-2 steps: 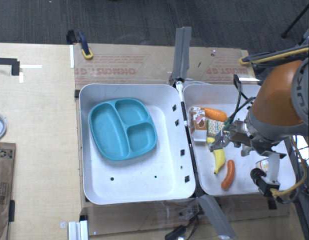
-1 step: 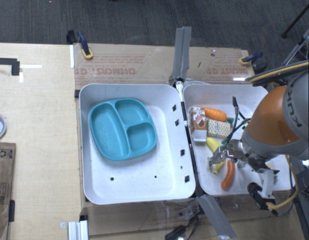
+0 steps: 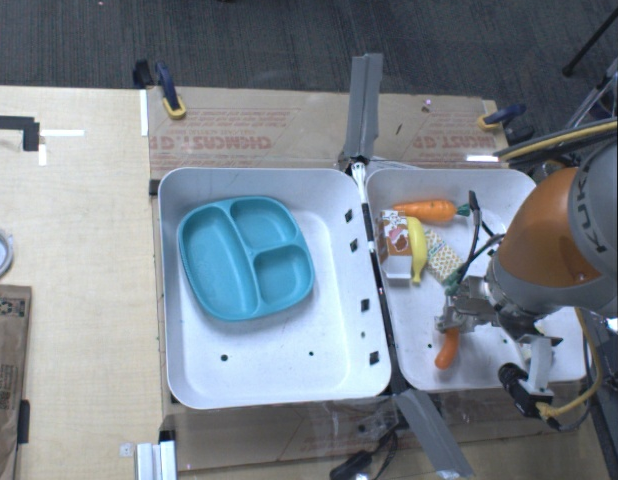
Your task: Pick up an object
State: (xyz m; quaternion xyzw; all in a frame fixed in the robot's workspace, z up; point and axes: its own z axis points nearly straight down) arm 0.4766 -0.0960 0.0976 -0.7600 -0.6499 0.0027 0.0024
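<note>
Pale wood bench (image 3: pixel 69 268) (dark carpet (image 3: pixel 289 18) beyond) bears both bins; hand (image 3: pixel 457 318) state indiscernible.

arm (image 3: pixel 554 248) over right bin (image 3: pixel 414 368); blue tray (image 3: pixel 247 256) in left bin (image 3: pixel 259 378).

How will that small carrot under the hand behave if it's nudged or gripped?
The small carrot looks tapered and rounded, so it may roll or pivot on the smooth floor of the right bin. It looks stiff and light. Lying clear of the banana, it has room to skid away.
</note>
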